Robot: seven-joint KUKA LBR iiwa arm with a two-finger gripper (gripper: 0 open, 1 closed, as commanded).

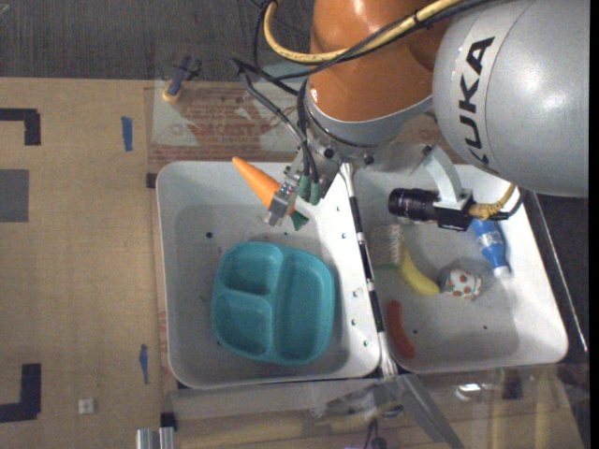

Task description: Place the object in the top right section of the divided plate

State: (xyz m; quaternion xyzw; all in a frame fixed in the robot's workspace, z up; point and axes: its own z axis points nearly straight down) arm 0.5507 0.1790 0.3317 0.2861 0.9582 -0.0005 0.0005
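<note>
An orange toy carrot point(255, 178) with a green top hangs tilted over the back of the left bin point(187, 251). Its pointed end reaches the bin's back rim. My gripper point(288, 204) reaches down from the arm and is shut on the carrot's thick end, where the green leaves stick out beside the fingers point(279, 210). The teal divided plate point(273, 305) lies flat on the left bin's floor, below and slightly left of the gripper. It has two small sections on its left and one long section on its right.
The right bin point(524, 335) holds a yellow banana point(419, 277), a spotted white ball point(460, 283), a blue bottle point(489, 246), a red piece point(395, 330) and a pale ribbed item point(388, 241). The arm's large body overhangs both bins' back edge.
</note>
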